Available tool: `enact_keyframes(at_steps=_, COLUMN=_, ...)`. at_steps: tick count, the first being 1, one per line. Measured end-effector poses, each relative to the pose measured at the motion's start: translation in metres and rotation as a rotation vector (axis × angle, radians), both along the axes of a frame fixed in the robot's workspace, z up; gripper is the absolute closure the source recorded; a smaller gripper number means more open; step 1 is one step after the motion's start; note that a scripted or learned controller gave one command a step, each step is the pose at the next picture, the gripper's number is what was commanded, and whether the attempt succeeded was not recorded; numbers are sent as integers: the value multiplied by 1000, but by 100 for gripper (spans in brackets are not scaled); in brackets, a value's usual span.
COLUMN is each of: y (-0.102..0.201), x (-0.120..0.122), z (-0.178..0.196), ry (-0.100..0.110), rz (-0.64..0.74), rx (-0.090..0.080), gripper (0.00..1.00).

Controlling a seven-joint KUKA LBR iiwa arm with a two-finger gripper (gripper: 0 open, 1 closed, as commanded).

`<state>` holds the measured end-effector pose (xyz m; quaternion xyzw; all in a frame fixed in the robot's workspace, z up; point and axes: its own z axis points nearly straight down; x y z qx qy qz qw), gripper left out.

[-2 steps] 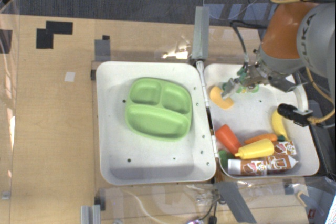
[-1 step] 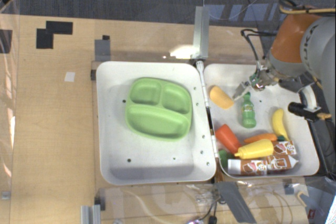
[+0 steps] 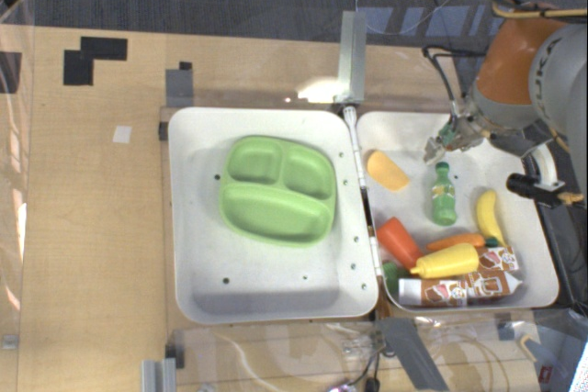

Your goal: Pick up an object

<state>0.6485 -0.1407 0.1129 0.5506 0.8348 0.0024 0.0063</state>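
Gripper (image 3: 447, 140) hangs over the right bin (image 3: 418, 126), toward its 12 o'clock edge, just above the cap of the green bottle (image 3: 444, 195); nothing is visible between its tips, and I cannot tell whether it is spread or closed at this size. The bottle is the nearest candidate and lies with its cap toward 12 o'clock, directly under the tool, so I judge it the intended target. Remaining items crowd the bin's 6 o'clock end: red pepper (image 3: 399, 240), carrot (image 3: 456, 242), yellow squeeze bottle (image 3: 447, 263), a brown-and-white carton (image 3: 464, 289) lying flat, with a banana (image 3: 489, 216) at 3 o'clock and a yellow-orange piece (image 3: 387, 170) at 10 o'clock. That pile-up likely favours picking the isolated bottle. The left bin (image 3: 197, 197) carries a green divided plate (image 3: 277, 189) near centre. Carton and bottle bear printed labels; the lettering is too small to read.
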Motion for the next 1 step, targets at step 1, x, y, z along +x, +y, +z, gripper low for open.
enact_keyframes(at_steps=1, y=0, x=0, z=0, ry=0, rz=0, rx=0, gripper=0)
